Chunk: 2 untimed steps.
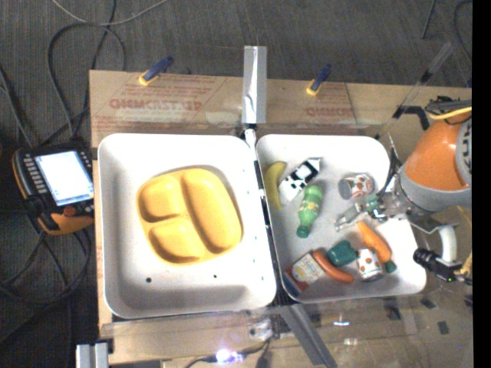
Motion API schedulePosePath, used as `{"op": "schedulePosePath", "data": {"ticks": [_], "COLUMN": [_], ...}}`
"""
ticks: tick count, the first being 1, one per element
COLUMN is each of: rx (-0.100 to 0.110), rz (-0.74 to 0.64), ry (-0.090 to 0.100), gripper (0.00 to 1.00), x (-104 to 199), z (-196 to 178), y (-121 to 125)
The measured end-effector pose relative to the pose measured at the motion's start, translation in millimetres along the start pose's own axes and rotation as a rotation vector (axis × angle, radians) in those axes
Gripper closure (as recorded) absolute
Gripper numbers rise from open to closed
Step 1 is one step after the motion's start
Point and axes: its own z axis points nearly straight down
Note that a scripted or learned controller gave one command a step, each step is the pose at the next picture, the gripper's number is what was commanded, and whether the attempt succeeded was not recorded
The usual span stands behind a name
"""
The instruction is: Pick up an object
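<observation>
The tool (360, 211), grip state unclear, sits low among a can (357, 185), carrot (374, 240) and green bottle (309, 209).

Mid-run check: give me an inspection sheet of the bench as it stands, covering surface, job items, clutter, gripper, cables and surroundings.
Surface: two white bins side by side on a cardboard-covered bench; left bin, right bin.
Job's things: in the right bin, a green bottle, banana, black-and-white cow toy, small can, carrot, plus several small packages toward the near edge.
Clutter: a yellow divided tray lies in the left bin.
Gripper: gripper low over the right bin's right side, between can and carrot; whether it holds anything is unclear.
Cables: loose cables on the floor beyond the bench.
Surroundings: teach pendant left of the bench; two clamps on the far edge.
</observation>
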Motion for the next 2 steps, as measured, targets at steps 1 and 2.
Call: {"op": "schedulePosePath", "data": {"ticks": [1,2], "rx": [0.003,0.026], "rz": [0.002,0.099], "ry": [-0.004,-0.004], "gripper": [1.00,1.00], "x": [-1.9,33.2], "z": [-8.8,-76.5], "y": [-1.1,88.3]}}
